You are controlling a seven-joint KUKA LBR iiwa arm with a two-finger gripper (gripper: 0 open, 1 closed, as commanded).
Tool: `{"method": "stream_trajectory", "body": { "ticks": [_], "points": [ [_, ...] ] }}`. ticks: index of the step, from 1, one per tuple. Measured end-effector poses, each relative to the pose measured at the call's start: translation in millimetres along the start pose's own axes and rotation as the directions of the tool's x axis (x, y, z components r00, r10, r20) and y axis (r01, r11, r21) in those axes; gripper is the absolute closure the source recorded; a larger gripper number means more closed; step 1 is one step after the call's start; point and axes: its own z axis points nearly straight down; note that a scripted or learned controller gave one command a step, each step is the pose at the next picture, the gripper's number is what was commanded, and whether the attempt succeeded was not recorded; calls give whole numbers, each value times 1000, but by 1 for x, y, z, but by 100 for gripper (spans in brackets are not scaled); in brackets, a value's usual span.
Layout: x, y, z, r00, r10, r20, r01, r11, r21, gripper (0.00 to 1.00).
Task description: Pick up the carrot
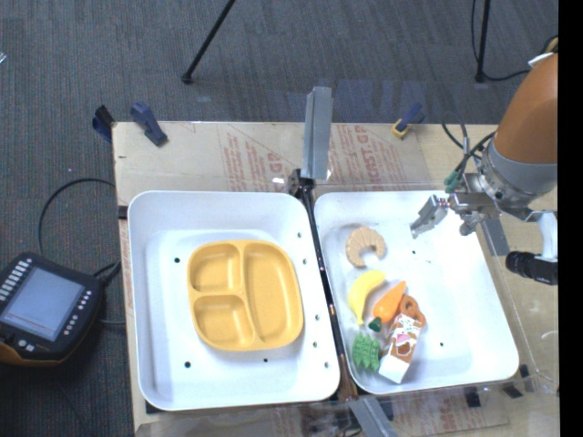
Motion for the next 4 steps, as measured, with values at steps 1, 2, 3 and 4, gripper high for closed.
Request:
{"method": "stream_trajectory", "body": {
  "ticks": [1,2,3,4],
  "points": [
    [13,-39,134,989,-147,-3,147,989,9,0],
    [38,-85,139,991,-132,-2,132,991,3,0],
    [38,-85,131,992,-129,-3,129,992,6,100],
    [83,-35,34,999,-51,1,51,999,-8,100]
  ]
}}
